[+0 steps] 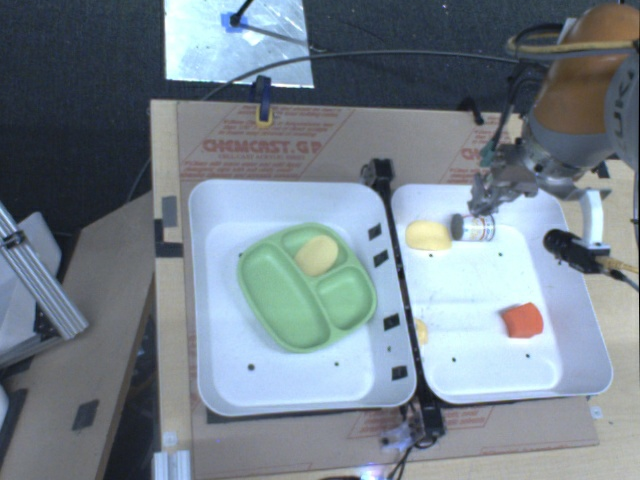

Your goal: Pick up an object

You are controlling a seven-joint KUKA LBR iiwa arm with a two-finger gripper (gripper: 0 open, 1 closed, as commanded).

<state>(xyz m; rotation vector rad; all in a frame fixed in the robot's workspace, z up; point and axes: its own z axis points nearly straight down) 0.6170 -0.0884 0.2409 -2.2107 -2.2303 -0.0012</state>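
In the right bin (560, 368) a small silver can with a red band (473, 229) lies on its side near the far wall. Touching its left end is a yellow lemon-like piece (428, 235). My gripper (488, 200) hangs just above the can's right end, pointing down. An orange block (522, 320) rests toward the bin's right side. A small yellow bit (421, 330) sits at the bin's left wall.
The left bin (220, 368) holds a green divided plate (300, 293) with a yellow piece (317, 255) in its far compartment. A black divider with clips (392, 278) runs between the bins. Open floor lies in the right bin's middle and front.
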